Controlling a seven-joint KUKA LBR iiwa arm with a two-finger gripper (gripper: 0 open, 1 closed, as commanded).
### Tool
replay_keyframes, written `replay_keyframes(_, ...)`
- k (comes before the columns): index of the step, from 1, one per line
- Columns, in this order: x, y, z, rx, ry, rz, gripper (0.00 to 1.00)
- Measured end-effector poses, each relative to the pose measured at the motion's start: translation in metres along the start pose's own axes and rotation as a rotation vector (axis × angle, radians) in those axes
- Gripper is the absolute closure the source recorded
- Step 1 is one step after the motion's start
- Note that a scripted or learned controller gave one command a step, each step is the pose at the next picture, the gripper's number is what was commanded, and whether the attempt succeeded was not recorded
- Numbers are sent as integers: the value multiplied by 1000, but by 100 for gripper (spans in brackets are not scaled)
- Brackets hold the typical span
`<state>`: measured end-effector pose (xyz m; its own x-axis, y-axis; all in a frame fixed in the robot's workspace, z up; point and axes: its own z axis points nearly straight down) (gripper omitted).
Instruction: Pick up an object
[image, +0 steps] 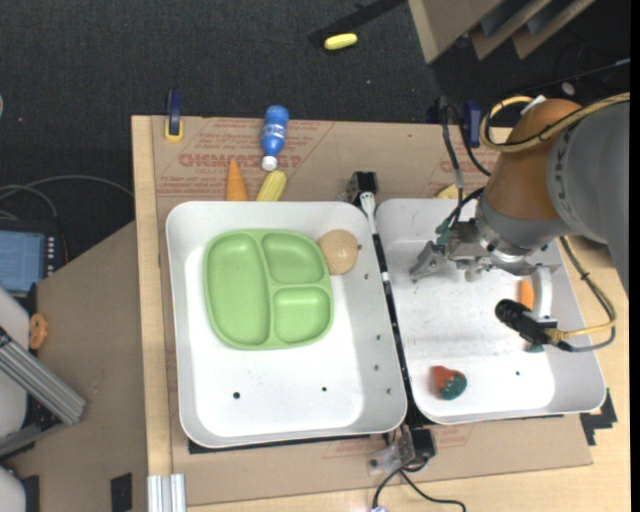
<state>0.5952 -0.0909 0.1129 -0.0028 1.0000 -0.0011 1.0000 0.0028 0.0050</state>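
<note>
**Entry 1, end effector**: hanging low over the right bin, right of the plate and level with its far edge; reaching in from the right and pointing back toward the plate; nothing is showing in its grasp; released or clenched, I cannot tell, the wrist covering it from above; probably sitting here because it is searching the bin floor for a pick.

**Entry 2, toy**: the likeliest thing to pick; lying alone on the floor of the right bin, well right of the plate and nearer the viewer than the plate's near edge; well apart from the end effector; small and stubby, so the long axis is faint; as far as I can judge it is running at a slant, red end pointing toward the plate's side, teal end away; lying loose and open to a grasp from above.

**Entry 3, ball**: sitting in the left bin, touching the plate's far-right corner; likely being kept from rolling by the rim.

**Entry 4, bottle**, carrot, corn: lying on the desk beyond the plate's far edge, outside both bins; probably not being offered for picking.
</note>
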Motion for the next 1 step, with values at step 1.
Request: replay_keyframes(1,10,-9,-77,-3,0,1,0)
